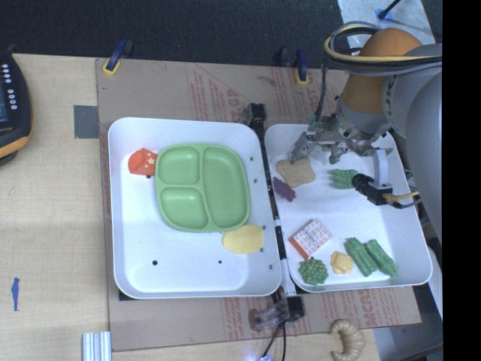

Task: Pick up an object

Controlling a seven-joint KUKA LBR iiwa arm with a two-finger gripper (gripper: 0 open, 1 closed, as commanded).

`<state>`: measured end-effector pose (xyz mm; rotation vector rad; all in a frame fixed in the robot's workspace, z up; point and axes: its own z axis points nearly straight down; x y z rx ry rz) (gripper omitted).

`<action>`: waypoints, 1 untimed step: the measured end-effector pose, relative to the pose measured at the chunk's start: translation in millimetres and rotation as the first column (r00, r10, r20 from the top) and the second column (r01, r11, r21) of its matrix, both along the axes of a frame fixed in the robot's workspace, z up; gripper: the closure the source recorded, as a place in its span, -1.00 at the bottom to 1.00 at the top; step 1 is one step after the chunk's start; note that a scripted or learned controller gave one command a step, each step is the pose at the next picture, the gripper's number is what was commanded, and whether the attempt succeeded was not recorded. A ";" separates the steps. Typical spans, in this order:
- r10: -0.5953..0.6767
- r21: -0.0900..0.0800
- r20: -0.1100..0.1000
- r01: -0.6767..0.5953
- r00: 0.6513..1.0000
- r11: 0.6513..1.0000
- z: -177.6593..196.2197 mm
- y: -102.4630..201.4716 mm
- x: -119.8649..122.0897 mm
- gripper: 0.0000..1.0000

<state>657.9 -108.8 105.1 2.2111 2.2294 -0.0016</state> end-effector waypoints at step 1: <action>-0.002 0.000 -0.003 0.002 1.000 1.000 -12.0 15.7 -1.2 -1.00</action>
